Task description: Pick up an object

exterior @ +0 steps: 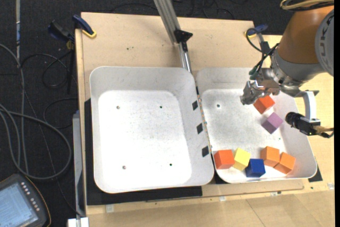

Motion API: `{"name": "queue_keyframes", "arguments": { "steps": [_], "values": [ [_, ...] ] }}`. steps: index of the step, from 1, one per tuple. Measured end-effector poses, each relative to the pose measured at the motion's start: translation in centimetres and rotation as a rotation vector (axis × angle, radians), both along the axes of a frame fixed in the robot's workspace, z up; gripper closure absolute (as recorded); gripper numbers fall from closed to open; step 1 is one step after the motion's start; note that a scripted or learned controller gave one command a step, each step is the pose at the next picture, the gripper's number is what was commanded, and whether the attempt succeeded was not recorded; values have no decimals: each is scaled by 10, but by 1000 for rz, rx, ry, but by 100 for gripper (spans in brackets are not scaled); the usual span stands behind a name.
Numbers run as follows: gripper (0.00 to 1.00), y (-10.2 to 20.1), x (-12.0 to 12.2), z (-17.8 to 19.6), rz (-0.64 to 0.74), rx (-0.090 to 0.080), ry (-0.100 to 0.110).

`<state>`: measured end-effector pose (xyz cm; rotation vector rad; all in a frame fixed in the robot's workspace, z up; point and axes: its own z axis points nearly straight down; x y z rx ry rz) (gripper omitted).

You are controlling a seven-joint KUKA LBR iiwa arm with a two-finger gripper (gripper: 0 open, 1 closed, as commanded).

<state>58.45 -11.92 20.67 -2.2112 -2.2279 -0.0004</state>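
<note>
— What's the setting?
— A pale wooden bench (138, 40) on dark carpet (37, 87), cables around.
— And the gripper (254, 94)?
— Finger state unreadable; it's touching an orange-red cube (264, 104) in the right white plastic bin (234, 109).

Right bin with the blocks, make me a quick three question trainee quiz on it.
1. True or false: the purple block lies in the right bin.
2. Which colour is the block just under the gripper? A blue, B orange-red, C yellow.
3. Fill in: along the bin's near edge, the blue block sits right beside the ___ block.

Key: 1 true; 2 B, the orange-red block; 3 yellow.
</note>
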Motion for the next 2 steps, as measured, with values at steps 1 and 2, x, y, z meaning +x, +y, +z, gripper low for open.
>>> {"name": "queue_keyframes", "arguments": {
  "steps": [1, 2],
  "values": [
    [100, 49, -7, 15, 1, 0, -3],
    [100, 102, -13, 29, 2, 0, -3]
  ]
}}
